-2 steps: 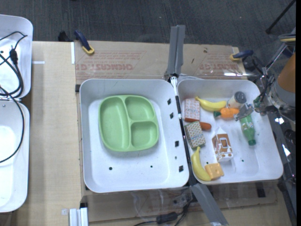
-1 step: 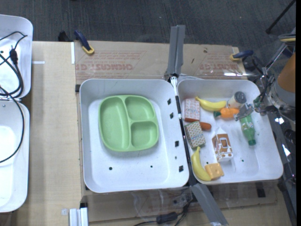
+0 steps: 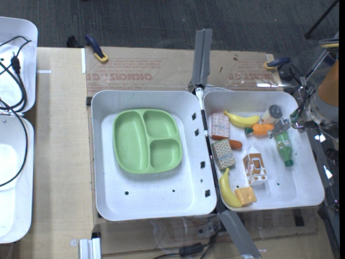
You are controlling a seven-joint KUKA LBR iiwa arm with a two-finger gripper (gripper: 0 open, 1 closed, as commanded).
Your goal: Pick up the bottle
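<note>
The bottle [image 3: 284,149] is small, green and clear, and lies on its side near the right wall of the right bin [image 3: 302,198]. Its top end points up toward the gripper. My gripper [image 3: 285,125] reaches in from the right and hangs just above the bottle's upper end, close to or touching it. Whether the bottle sits inside its grip is unclear from this angle. The grey arm with its orange band [image 3: 329,85] stands at the right edge.
The right bin also holds two bananas [image 3: 241,118] [image 3: 228,190], an orange piece [image 3: 262,129], two patterned boxes [image 3: 219,125] [image 3: 223,153], a small carton [image 3: 254,168] and a yellow block [image 3: 247,196]. In the left bin [image 3: 108,198] lies a green divided plate [image 3: 147,140].
</note>
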